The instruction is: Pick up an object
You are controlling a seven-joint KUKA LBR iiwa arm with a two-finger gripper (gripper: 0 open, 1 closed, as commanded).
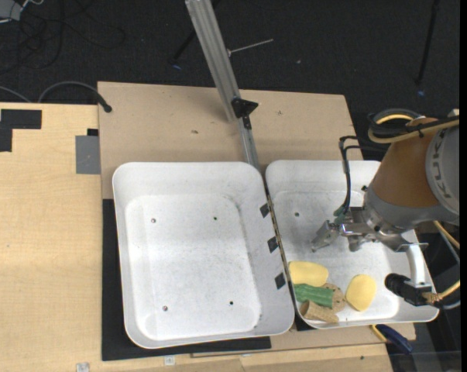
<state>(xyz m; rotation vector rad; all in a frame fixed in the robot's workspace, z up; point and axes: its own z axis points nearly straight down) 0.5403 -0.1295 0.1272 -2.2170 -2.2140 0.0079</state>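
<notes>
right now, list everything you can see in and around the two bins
left bin: 1, white, left half of bench
right bin: 1, white, beside the left bin
yellow object: 1, yellow, near edge of right bin, by the divider
round yellow object: 1, yellow, near edge of right bin, further right
green object: 1, green, just below the first yellow one
tan object: 1, tan, right bin's front rim
metal rail: 1, grey, slanting behind the bins
arm: 1, grey and orange, from the right
pincer: 1, metal, over right bin, above the objects
</notes>
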